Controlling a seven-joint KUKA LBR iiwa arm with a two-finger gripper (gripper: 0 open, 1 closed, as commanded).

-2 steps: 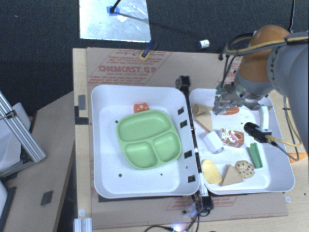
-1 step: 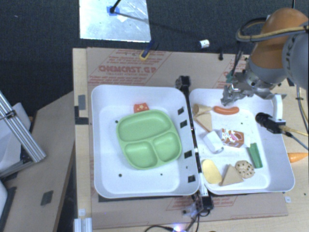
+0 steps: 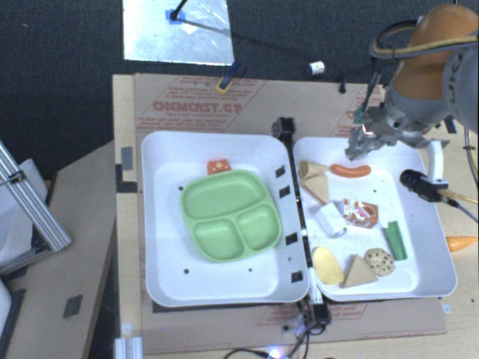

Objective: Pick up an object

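I'm hovering my gripper [image 3: 358, 149] just above the sausage [image 3: 350, 171], its long axis running left-right across the right bin [image 3: 441, 264]; can't tell whether it's open.

A divided tray [image 3: 228, 215] lies in the left bin [image 3: 161, 200]; toy foods, including a sausage [image 3: 350, 171] at its top, fill the right bin [image 3: 430, 264].

Looks like a robotics lab: two white bins [image 3: 224, 144] side by side on a cardboard-covered worktop [image 3: 194, 103], toy food in the right one, an aluminium frame [image 3: 30, 208] at the left edge, dark carpet [image 3: 60, 66] beyond, loose cables [image 3: 262, 350] at the near edge.
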